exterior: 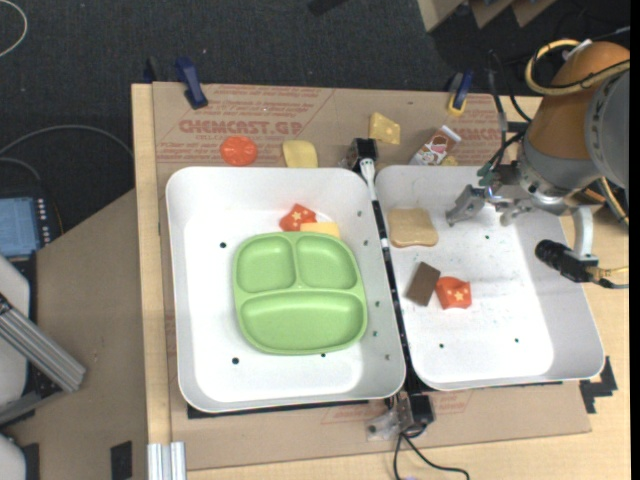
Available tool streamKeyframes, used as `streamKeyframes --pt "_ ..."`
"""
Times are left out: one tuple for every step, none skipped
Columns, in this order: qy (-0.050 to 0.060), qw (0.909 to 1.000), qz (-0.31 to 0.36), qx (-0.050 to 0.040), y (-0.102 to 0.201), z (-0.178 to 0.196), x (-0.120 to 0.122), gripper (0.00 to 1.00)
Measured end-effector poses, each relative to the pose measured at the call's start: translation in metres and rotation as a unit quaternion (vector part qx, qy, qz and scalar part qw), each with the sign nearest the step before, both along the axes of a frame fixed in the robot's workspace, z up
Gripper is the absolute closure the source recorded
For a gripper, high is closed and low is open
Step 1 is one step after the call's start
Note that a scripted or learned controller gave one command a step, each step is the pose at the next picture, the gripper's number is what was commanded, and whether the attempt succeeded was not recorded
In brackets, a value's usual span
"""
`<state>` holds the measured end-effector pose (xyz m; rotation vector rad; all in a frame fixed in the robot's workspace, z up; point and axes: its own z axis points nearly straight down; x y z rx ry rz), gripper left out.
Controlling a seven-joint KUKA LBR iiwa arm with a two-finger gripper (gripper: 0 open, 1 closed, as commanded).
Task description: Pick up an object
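Note:
The right bin (560,348) holds a tan toast slice (411,227) at its back left. A brown block (423,284) and a small red toy (454,293) lie side by side near its middle. My gripper (483,206) hovers over the back of this bin, to the right of the toast and apart from it. It stands open with nothing between its fingers. In the left bin (200,348) a green divided plate (298,294) lies in the middle. A red piece (297,218) and a yellow piece (322,229) sit just behind the plate.
Behind the bins on the board lie an orange round toy (238,150), a yellow piece (299,154), a yellow wedge (384,127), a small carton (435,148) and a black item (362,153). Blue clamps (190,83) (458,93) grip the board's back edge.

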<state>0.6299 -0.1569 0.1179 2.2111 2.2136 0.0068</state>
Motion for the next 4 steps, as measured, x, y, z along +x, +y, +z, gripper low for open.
streamKeyframes --pt "0.013 0.9999 -0.001 0.0058 0.046 -0.035 -0.147 0.00" --pt "0.004 1.0000 0.001 0.0024 0.064 -0.033 -0.103 0.00" --pt "0.004 1.0000 -0.001 0.0019 0.062 -0.023 -0.104 1.00" --pt "-0.001 1.0000 0.005 0.0043 0.150 0.073 -0.050 1.00"
